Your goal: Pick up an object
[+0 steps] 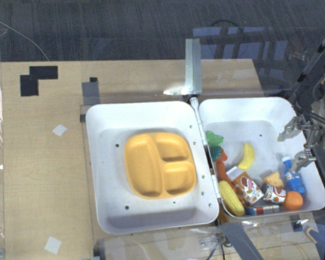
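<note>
My gripper [294,145] hangs over the right side of the right bin [245,115], its two fingers spread apart and nothing between them. Just below it stands a blue bottle [293,180], with an orange [293,201] at the bin's near right corner. To the gripper's left lies a yellow banana [246,156]. A carrot with a green top [217,153], a corn cob [231,197], a red snack box [248,187], a small can [273,194] and a cheese wedge [273,179] crowd the bin's near half.
The left bin [106,158] holds a yellow divided tray [159,164] in its middle. A metal post [193,66] stands behind the divider between the bins. The far half of the right bin is bare white floor.
</note>
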`<move>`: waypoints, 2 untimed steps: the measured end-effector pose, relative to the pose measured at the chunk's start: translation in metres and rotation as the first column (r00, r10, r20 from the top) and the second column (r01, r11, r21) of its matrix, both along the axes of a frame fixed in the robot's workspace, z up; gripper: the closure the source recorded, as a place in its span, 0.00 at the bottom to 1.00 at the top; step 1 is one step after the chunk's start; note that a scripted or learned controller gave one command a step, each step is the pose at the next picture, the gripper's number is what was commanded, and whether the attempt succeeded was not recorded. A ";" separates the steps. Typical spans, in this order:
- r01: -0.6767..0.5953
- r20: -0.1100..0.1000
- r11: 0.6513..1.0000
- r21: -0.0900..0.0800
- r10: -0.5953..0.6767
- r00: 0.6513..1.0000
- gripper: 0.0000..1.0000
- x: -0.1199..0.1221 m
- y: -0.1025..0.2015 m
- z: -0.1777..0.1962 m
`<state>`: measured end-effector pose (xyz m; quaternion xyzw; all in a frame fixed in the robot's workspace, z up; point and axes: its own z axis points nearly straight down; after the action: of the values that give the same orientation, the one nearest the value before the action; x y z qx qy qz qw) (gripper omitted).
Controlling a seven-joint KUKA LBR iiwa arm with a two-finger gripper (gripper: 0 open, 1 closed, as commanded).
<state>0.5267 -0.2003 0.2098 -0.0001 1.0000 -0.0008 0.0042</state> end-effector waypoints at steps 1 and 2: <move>0.079 0.008 0.997 -0.002 -0.079 0.997 0.00 -0.020 -0.007 -0.120; 0.398 0.006 0.917 0.005 -0.398 0.917 0.00 0.033 -0.004 -0.121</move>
<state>0.5593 -0.2046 0.0891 0.2030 0.9791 0.0001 0.0073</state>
